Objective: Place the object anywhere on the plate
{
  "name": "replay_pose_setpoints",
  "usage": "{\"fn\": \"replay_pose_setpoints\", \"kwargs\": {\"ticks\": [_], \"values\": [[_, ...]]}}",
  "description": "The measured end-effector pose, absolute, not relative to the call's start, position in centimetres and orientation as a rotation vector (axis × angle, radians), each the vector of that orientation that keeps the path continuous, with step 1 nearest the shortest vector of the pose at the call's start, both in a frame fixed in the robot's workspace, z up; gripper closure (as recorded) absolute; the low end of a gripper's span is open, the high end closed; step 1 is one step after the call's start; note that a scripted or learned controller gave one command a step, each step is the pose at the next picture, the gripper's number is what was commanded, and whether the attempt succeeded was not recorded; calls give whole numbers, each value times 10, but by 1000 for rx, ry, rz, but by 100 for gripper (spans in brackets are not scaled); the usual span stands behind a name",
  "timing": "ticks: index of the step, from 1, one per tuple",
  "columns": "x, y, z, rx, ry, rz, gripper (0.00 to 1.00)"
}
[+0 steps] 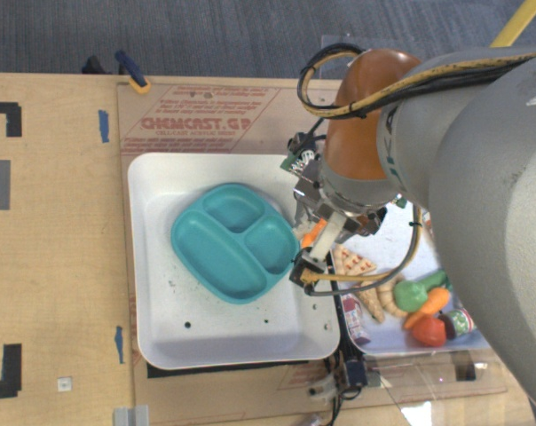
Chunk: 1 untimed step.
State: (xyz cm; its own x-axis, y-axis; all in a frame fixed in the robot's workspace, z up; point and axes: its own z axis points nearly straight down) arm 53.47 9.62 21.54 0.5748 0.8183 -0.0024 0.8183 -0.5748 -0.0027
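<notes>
Pincer (pixel 313 240) beside smooth, three-sectioned teal plate (pixel 222 272)

The light is bright and even, falling from above, so shadows stay soft. The white left bin (pixel 153 238) is close to washed out, and the teal plate (pixel 224 256) casts a thin, pale shadow along its lower rim. A dark shadow lies under that bin's near edge. Glare whitens part of the right bin (pixel 401 229). The arm (pixel 481 167), close to the lens, is soft and out of focus, with a highlight on its orange band (pixel 383 65). The tabletop (pixel 55 238) is reasonably sharp.
</notes>
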Motion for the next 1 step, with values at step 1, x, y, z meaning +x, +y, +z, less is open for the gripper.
{"fn": "replay_pose_setpoints", "kwargs": {"ticks": [1], "values": [[535,96,215,-2787,-1448,7,0]]}}
